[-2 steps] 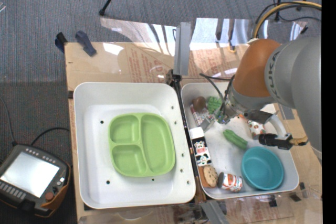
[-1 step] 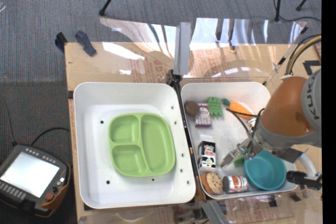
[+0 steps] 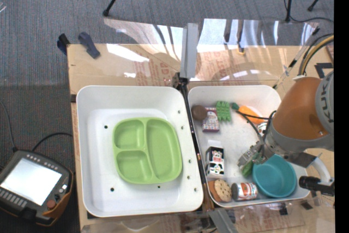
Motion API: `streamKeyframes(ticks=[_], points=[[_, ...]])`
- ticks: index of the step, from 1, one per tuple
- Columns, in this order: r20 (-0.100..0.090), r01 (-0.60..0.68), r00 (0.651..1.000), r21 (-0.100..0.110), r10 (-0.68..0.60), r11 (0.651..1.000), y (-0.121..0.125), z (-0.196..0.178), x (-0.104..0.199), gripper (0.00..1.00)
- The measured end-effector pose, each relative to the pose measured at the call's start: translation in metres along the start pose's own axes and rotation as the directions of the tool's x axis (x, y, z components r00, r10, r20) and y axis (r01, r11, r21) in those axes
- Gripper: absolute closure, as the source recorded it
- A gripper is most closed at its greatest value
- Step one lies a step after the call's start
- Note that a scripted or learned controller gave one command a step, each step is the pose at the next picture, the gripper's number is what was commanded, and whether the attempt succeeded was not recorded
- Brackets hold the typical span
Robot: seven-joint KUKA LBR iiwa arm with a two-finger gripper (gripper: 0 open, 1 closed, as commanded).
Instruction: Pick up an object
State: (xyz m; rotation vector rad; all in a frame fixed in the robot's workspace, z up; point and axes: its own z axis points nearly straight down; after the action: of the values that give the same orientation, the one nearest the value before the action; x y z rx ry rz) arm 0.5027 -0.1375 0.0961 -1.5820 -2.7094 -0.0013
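The right bin (image 3: 232,90) holds several small objects. A teal bowl (image 3: 274,177) sits at its front right. A small can (image 3: 244,191) lies on its side next to a round cookie (image 3: 222,189) at the front edge. A black and white carton (image 3: 216,161) stands left of centre. Further back are a purple box (image 3: 211,120), a brown round object (image 3: 199,112), a green toy (image 3: 223,111) and an orange carrot (image 3: 250,112). My gripper (image 3: 252,159) is low in the bin, at the bowl's left rim, under the orange wrist band (image 3: 297,109).
The left bin (image 3: 90,117) holds a green divided plate (image 3: 147,150). A clear panel and a grey post (image 3: 189,52) stand behind the bins. A teach pendant (image 3: 32,183) lies on the floor at the lower left. Tripod legs cross the carpet at the back.
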Motion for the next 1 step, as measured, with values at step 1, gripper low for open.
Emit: streamKeyframes(ticks=[1], points=[[0.005,-0.172,0.985,-0.007,0.172,0.985,0.0182,-0.1100,0.0433,1.00]])
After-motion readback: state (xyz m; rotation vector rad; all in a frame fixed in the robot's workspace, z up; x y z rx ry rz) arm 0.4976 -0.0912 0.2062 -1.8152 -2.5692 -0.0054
